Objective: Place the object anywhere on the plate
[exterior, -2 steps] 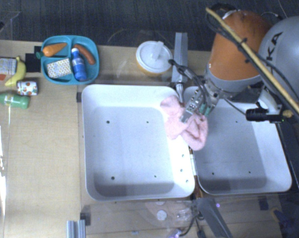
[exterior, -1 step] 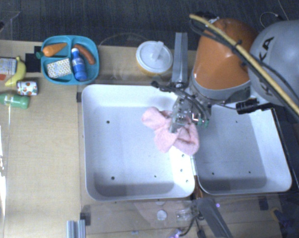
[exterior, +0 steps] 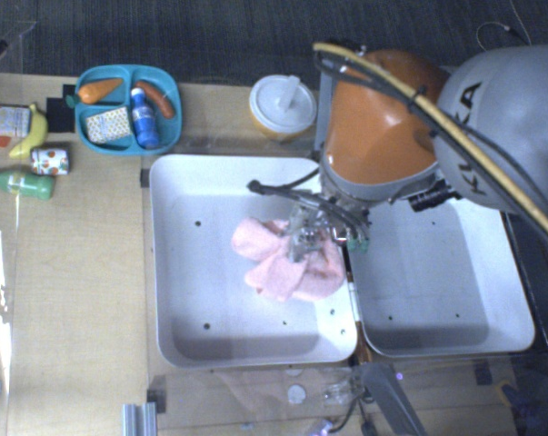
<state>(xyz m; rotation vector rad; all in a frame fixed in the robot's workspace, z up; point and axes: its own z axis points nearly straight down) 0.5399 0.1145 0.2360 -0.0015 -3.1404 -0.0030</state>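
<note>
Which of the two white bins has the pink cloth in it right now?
The left bin, the one nearer the blue divided tray. The pink cloth lies near its right wall, under the hand.

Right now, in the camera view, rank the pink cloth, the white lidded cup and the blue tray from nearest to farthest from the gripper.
1. Pink cloth, left bin, directly under the gripper.
2. White lidded cup, on the bench behind the bins.
3. Blue tray, far left.

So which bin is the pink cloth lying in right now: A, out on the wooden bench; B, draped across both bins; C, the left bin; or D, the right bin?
C: the pink cloth lies crumpled on the floor of the left bin, with the claw right above its right part.
</note>
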